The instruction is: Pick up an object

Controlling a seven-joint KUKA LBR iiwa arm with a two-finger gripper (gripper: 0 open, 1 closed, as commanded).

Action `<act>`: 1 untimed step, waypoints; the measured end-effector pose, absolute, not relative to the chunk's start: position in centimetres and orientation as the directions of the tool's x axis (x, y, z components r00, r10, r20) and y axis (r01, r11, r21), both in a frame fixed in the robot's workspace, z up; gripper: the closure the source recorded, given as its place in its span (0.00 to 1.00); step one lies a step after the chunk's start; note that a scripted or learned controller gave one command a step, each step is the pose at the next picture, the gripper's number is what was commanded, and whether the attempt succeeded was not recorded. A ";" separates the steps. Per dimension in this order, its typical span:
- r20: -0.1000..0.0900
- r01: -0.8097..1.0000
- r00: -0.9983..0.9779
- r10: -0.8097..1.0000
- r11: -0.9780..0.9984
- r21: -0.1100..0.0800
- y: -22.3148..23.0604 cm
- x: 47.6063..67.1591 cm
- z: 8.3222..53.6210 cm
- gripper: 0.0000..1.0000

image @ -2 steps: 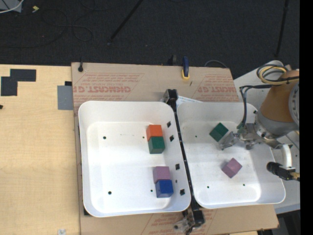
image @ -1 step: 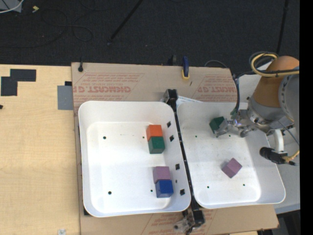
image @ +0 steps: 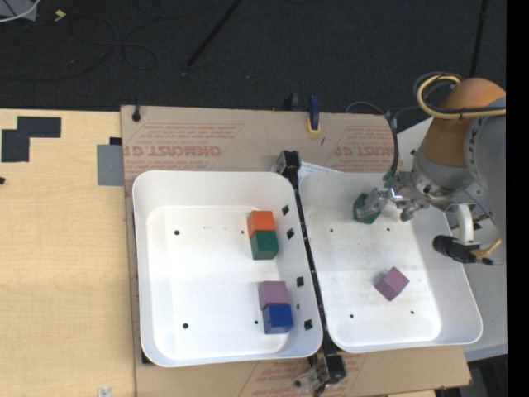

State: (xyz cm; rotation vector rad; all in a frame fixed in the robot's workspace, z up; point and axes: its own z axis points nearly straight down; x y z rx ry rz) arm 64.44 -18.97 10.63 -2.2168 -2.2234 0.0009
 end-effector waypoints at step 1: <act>0.002 1.000 -0.003 1.000 0.003 -0.004 -14.7 64.3 8.6 0.00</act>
